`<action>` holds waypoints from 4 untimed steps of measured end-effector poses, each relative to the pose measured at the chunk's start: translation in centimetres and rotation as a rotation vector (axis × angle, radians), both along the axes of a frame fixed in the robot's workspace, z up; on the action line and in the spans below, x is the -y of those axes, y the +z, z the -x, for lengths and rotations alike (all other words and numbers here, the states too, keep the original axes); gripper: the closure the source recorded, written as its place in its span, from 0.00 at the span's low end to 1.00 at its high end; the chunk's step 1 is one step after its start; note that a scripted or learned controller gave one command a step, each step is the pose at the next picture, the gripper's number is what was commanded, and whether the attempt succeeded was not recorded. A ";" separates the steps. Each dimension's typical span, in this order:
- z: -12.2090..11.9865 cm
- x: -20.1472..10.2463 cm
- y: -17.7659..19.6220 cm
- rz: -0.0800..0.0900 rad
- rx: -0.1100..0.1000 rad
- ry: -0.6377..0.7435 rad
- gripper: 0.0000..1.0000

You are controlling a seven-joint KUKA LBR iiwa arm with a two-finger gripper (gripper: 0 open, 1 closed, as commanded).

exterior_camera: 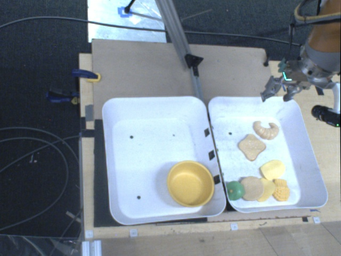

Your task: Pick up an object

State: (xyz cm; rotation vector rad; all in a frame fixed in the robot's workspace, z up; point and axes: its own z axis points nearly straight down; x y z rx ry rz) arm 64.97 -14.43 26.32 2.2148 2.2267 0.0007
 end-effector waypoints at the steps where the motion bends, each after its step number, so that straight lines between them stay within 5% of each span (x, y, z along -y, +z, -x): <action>1: 0.0 0.0 0.1 0.000 0.001 0.000 0.00; 4: -0.7 -0.9 -16.5 0.000 -0.002 0.002 0.00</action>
